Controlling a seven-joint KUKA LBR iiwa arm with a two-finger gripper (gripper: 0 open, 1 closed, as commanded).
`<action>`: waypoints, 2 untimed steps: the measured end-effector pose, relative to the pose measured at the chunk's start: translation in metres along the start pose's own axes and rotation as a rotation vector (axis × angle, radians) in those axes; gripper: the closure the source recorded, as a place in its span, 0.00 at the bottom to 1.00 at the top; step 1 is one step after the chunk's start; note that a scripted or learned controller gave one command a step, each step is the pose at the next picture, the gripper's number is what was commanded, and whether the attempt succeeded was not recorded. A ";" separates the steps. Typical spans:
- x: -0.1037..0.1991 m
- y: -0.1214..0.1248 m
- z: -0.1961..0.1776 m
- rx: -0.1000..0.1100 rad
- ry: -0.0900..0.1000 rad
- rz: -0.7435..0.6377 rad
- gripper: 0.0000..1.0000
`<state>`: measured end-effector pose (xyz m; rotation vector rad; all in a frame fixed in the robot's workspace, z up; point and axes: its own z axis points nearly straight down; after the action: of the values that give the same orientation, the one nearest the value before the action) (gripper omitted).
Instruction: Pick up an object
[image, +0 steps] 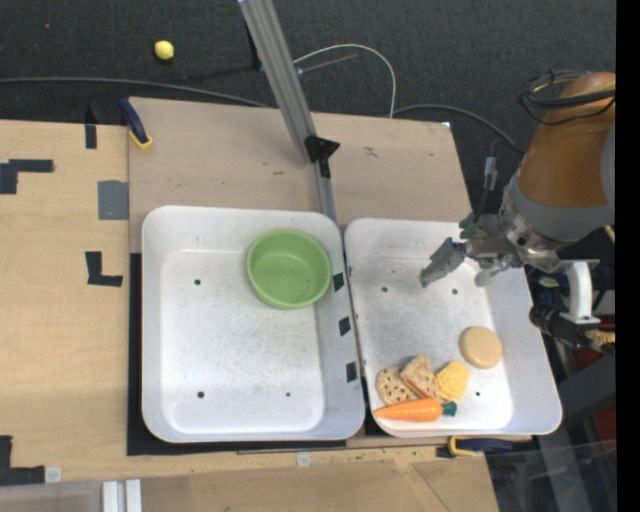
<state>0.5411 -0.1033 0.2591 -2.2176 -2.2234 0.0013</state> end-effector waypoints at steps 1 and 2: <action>0.000 0.000 0.000 0.000 0.000 0.001 0.00; 0.008 -0.006 0.049 0.005 0.000 0.002 0.00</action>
<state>0.5349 -0.0951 0.2100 -2.2167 -2.2190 0.0065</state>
